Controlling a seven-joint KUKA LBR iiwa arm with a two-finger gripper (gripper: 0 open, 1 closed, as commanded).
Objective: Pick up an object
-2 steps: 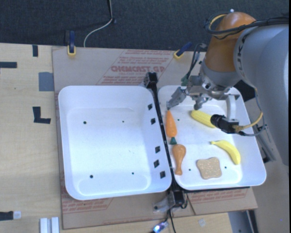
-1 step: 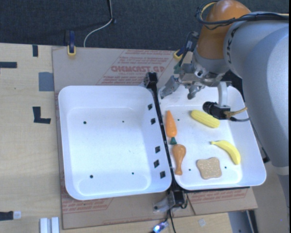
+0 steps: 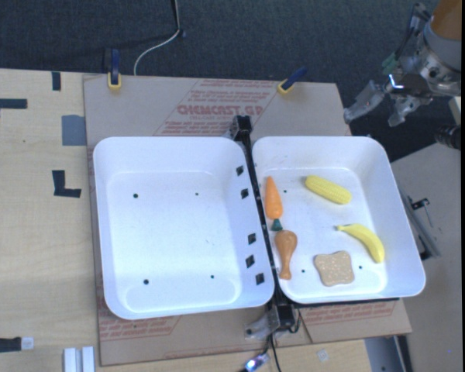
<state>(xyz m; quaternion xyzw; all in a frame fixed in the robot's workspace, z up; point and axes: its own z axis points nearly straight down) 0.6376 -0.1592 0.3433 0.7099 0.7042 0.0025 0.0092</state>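
Observation:
The right bin holds several toy foods. An orange carrot lies along its left wall, with a brown chicken drumstick just below it. A yellow corn cob sits in the middle, a banana to the lower right, and a slice of bread near the front. My gripper hangs above and beyond the bin's far right corner, outside the bin. It is open, its fingers spread with nothing between them.
The left bin stands beside the right one, joined by a black divider strip. Both rest on a cardboard sheet held by two clamps. A cable runs along the far side.

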